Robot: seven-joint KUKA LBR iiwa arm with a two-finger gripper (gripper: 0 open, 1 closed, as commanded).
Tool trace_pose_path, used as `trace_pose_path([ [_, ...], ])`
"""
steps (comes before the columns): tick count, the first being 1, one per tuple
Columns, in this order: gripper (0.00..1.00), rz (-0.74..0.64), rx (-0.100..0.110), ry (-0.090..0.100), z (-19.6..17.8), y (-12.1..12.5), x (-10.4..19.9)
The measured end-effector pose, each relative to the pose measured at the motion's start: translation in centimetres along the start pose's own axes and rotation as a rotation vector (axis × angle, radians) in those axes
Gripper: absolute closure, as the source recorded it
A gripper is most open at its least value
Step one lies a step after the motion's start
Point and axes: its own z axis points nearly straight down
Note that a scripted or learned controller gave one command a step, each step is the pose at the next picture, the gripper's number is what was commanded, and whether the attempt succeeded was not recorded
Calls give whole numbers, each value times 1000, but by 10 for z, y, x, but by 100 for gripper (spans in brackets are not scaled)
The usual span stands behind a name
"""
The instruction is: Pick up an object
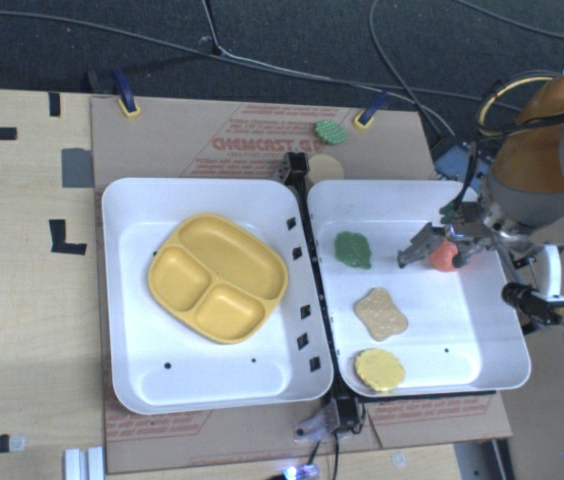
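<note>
In the right bin [482,353] lie a green leafy piece [353,249], a tan biscuit-like piece [380,314], a yellow round piece [379,370] and a small red-orange piece [445,257]. My gripper [442,248] hangs low over the bin's far right part, right at the red-orange piece. Its fingers are spread open; the dark left finger [415,249] slants toward the green piece. The red-orange piece sits between the spread fingers, partly hidden by the wrist. I cannot tell whether the fingers touch it.
The left bin [127,218] holds a yellow divided plate [218,277]. A small green piece [330,131] lies on the cardboard behind the bins. Cables run across the dark floor at the back. The arm's grey and orange body [534,158] stands over the right bin's far corner.
</note>
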Motion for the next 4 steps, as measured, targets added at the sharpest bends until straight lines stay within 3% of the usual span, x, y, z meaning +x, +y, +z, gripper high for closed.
trace_pose_path([
  [1, 0, -4, -14, -3, -8, 3, 0],
  [3, 0, -3, -10, -3, 86, -2, -8],
  [4, 0, -3, -18, -4, 96, 0, -9],
])
